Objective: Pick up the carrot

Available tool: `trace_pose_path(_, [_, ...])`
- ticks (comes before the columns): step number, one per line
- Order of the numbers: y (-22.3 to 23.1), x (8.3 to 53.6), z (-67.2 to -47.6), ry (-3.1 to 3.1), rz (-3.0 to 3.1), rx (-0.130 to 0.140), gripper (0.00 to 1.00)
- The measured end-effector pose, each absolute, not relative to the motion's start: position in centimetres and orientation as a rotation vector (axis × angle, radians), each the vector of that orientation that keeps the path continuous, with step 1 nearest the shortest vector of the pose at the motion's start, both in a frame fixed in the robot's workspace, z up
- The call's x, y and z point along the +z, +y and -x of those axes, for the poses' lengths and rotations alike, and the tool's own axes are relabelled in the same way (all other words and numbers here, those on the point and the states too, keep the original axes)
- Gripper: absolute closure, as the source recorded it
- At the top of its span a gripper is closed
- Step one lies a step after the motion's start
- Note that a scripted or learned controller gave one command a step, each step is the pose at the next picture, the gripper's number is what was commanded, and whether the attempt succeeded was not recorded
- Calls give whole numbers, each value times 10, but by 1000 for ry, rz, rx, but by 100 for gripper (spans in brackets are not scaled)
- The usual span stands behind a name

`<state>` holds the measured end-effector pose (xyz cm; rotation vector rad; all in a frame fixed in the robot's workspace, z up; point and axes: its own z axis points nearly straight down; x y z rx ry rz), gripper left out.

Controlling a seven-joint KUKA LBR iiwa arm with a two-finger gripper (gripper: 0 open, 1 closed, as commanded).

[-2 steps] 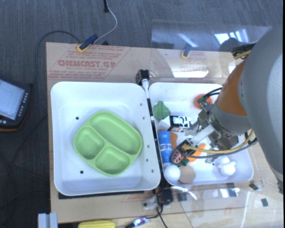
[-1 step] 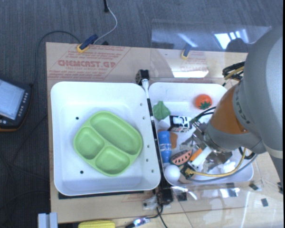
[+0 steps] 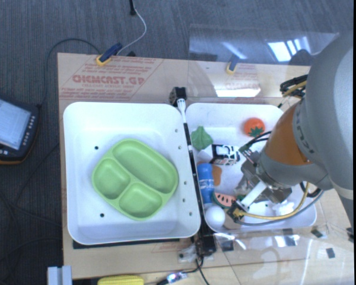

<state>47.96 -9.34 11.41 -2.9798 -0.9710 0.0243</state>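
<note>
The carrot shows as a small orange piece in the right bin, between a blue bottle and the arm. My gripper hangs low over the middle of this bin, just right of the carrot, and the wrist above it covers much of it. Nothing can be seen held in it. The arm hides the bin's right half.
Around the carrot lie a green leafy piece, a black and white item, a watermelon slice and a white ball. A red tomato sits at the back. The left bin holds a green divided plate.
</note>
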Motion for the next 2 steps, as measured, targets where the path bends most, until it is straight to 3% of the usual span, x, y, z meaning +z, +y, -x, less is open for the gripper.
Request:
trace_pose_path(1, [6, 231, -489, -1111, 2936, -5, 100])
trace_pose_path(2, [-59, 380, -501, -1234, 2897, -8, 100])
